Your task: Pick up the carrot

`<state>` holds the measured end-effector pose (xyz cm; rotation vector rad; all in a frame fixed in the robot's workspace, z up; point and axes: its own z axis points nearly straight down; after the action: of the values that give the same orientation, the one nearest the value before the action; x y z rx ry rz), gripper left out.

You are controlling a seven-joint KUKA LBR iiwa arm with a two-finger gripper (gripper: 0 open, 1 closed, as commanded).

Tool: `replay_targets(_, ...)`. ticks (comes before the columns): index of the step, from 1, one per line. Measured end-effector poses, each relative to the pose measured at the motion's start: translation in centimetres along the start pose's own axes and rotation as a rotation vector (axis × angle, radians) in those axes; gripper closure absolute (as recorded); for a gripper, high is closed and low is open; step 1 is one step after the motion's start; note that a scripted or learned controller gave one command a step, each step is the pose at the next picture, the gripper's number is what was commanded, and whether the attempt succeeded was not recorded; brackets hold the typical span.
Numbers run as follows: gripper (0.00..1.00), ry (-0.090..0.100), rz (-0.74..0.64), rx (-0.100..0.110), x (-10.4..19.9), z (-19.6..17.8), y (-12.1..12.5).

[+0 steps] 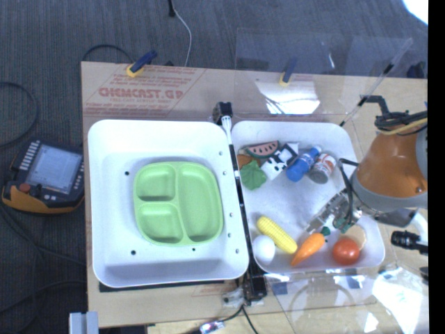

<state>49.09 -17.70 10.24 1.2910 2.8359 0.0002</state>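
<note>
An orange carrot (308,248) lies tilted in the right bin (348,145), near its front edge. Its thick end points up and to the right. My gripper (332,218) hangs just above and to the right of that thick end, coming off the orange wrist band (391,165). I cannot make out how the gripper stands, and nothing shows as lifted.
A yellow corn cob (277,234) and a white egg (263,247) lie left of the carrot, a red tomato (346,250) to its right. A watermelon slice (264,148), a green leaf (252,177) and a blue bottle (302,164) sit at the back. The left bin (111,145) holds a green divided plate (178,202).
</note>
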Motion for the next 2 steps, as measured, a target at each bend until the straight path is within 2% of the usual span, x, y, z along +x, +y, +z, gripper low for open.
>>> replay_targets(1, 1.0, 0.019, 0.342, 0.015, 0.29, -8.32, -0.33)
replay_targets(2, 0.0, 0.022, 0.342, 0.018, 0.38, -8.17, -0.39)
